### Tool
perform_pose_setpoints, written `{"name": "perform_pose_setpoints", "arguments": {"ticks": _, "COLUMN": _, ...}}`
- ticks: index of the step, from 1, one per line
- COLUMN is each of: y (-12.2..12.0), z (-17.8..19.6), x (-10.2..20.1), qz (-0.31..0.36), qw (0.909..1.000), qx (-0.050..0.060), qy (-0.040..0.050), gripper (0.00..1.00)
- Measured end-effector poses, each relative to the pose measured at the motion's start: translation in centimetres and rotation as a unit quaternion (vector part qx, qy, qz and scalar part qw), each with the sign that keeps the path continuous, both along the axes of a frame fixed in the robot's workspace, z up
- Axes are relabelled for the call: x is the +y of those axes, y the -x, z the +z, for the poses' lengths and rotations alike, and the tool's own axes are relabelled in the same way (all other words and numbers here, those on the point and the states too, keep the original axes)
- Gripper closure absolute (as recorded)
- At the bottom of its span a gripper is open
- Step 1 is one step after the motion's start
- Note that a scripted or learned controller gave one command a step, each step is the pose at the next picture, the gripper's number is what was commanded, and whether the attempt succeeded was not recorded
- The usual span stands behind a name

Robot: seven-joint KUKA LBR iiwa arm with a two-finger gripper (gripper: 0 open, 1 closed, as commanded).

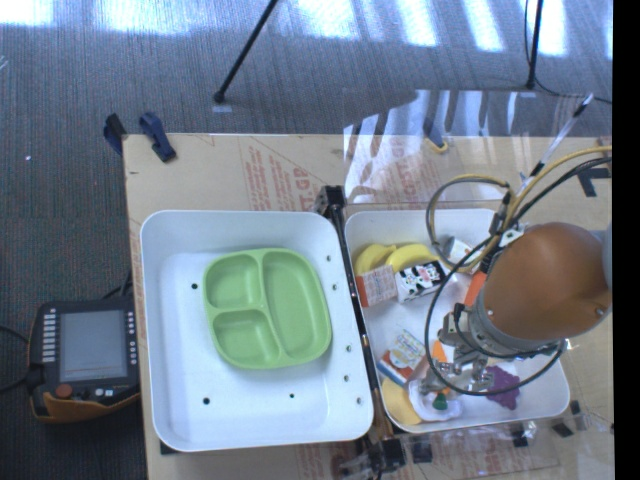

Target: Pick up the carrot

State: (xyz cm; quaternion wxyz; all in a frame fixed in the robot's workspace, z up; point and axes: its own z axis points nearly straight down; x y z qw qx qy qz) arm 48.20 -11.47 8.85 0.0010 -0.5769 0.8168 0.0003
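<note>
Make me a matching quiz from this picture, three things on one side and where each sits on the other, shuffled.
Things:
1. green divided plate
2. banana
3. handheld control pendant

Places:
A. far end of the right bin
B. floor, left of the bench
C. middle of the left bin

Pairs: 1-C, 2-A, 3-B

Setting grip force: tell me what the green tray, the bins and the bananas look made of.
Green tray: likely moulded plastic, matt, uniform colour, rounded compartment ridges. Bins: apparently rigid white plastic, smooth with a faint sheen and rounded rims. Bananas: probably plastic toys, evenly yellow and slightly glossy; too small to be sure.
</note>
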Motion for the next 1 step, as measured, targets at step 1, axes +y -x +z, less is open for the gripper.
{"name": "perform_pose_setpoints", "arguments": {"ticks": 1, "y": -0.26, "z": 10.3, "x": 8.29, "qz": -0.001, "qw": 1.0, "qx": -0.005, "qy": -0.0018, "gripper": 1.0}}
